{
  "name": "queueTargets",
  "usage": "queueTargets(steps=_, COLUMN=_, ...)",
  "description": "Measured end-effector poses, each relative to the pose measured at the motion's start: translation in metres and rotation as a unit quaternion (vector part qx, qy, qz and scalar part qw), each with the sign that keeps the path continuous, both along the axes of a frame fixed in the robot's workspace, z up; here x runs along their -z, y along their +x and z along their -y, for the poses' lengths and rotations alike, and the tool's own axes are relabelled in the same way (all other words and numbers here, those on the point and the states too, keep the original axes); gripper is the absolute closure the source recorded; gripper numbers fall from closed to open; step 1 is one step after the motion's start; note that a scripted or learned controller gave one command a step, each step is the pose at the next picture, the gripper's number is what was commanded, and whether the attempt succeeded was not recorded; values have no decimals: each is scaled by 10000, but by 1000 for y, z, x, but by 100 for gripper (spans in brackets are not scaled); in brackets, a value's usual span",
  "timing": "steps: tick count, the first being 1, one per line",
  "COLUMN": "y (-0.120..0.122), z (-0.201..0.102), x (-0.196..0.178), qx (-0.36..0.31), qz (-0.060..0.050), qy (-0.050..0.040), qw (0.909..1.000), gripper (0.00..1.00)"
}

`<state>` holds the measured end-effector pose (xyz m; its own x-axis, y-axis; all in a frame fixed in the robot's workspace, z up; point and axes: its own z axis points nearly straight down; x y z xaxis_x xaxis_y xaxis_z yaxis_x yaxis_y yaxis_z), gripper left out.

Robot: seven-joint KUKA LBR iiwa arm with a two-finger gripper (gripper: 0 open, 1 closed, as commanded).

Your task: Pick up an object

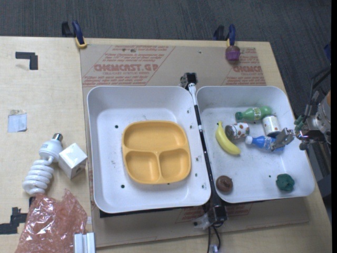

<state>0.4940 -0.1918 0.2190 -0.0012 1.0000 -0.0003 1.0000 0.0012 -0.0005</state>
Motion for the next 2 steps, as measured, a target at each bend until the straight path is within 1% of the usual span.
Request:
queueTargets(steps=1, y=27, z=2, x=117, qx=10, qz=3, qy=0, qw=10000, gripper=0)
queueTargets(steps=2, y=-9, z=-25, x=127, qx=14, qz=2, qy=3, qw=10000, gripper=0)
